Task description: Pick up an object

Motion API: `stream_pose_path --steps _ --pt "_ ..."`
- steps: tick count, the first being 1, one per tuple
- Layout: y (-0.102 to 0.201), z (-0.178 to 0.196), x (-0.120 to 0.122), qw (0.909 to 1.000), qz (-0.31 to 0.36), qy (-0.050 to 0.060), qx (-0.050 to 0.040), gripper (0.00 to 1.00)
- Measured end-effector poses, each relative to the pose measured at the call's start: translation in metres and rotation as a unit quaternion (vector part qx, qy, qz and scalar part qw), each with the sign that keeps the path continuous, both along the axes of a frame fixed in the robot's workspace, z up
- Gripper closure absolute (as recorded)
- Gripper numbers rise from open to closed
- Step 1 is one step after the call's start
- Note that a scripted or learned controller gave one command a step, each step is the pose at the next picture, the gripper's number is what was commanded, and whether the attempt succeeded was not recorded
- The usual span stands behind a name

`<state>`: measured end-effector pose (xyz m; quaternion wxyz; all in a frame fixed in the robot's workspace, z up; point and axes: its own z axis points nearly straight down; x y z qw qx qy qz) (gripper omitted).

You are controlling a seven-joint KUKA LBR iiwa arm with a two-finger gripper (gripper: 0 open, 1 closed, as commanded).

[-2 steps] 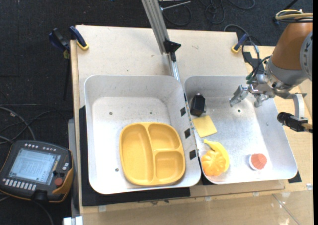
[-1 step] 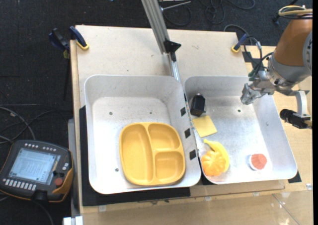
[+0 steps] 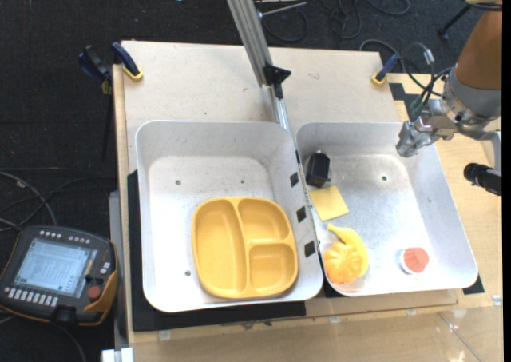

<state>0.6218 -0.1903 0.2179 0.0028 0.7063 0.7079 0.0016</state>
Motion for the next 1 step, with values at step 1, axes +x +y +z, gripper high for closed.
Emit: stream_pose_path --steps 1 --pt "0.0003 -0.009 0.0004 1.0 0.0 0.003 0.0004 1.0"
